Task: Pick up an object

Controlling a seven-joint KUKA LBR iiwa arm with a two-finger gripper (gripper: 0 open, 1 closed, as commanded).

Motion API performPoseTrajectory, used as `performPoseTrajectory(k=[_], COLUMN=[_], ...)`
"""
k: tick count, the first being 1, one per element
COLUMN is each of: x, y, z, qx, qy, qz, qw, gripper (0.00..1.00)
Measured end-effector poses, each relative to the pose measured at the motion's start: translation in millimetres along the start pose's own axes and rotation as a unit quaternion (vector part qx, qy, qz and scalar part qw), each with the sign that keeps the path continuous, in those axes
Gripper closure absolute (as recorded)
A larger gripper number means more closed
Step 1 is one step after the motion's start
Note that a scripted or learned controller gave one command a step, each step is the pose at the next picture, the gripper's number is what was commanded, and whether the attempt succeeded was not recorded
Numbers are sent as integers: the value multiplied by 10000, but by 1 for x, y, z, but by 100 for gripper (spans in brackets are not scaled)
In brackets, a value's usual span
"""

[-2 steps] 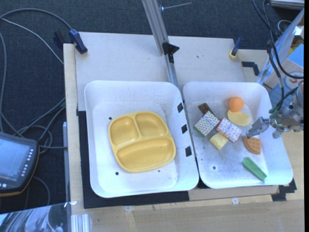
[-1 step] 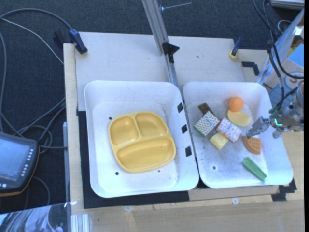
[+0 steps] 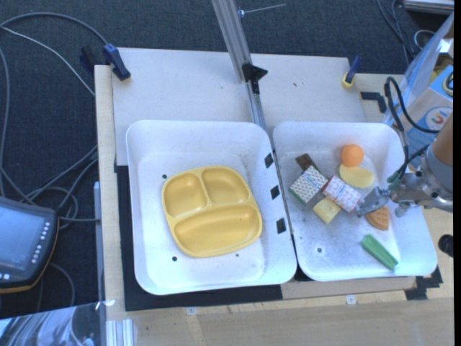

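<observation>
green block [image 3: 379, 251] sits nearest in the right bin [image 3: 317, 262], then the gripper [image 3: 376, 206] low over an orange piece [image 3: 379, 220], can't tell its grip. patterned cubes [image 3: 325, 188] and orange ball [image 3: 351, 155] behind. yellow tray [image 3: 210, 210] in left bin [image 3: 144, 193]

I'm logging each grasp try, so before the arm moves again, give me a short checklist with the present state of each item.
1. Pincer is inside the right bin: ok.
2. Pincer sits over a target: ok, it is at the orange wedge, beside the patterned pink block.
3. Something between the fingers: cannot tell, they are too small and blurred.
4. Neighbours crowd the target: not ok, the pink block, the pale yellow piece and the yellow cube lie close.
5. Green stick lies apart from the pile: ok.
6. Yellow divided plate lies in the left bin, away from the pincer: ok.
</observation>
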State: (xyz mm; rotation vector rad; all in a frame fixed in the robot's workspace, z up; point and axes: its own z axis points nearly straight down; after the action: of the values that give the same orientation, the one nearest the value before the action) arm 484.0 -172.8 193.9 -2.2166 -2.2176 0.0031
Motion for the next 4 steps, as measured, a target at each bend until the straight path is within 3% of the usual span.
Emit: performPoseTrajectory(k=[2, 3, 4], x=[-6, -7, -4], y=[5, 7, 9], z=[104, 91, 47], qx=[5, -34, -53], qy=[4, -6, -22], qz=[2, 0, -5], qw=[10000, 10000, 10000], gripper=[0, 100, 100])
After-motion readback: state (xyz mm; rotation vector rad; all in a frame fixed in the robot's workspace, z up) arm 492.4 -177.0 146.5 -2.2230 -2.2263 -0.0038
